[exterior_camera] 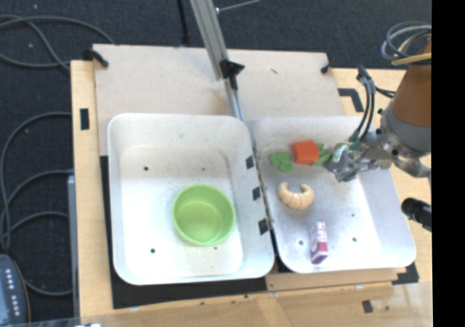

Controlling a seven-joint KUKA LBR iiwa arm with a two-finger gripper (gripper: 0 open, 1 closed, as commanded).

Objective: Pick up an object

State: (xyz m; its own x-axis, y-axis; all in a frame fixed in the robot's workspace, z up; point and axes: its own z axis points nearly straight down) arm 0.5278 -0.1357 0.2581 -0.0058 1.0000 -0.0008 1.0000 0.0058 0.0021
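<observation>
Closest to the camera I see a small pink and white packet (319,240), lying in the right bin (378,242) toward its front edge. Behind the packet is a beige croissant-shaped piece (296,195). Further behind the packet are an orange block (306,152) and, just left of the block, a green lump (282,162). My end effector (343,166) hovers low, right of the orange block; how far it is open I cannot tell. Left of the packet, the other bin (138,136) holds a green bowl (204,215).
</observation>
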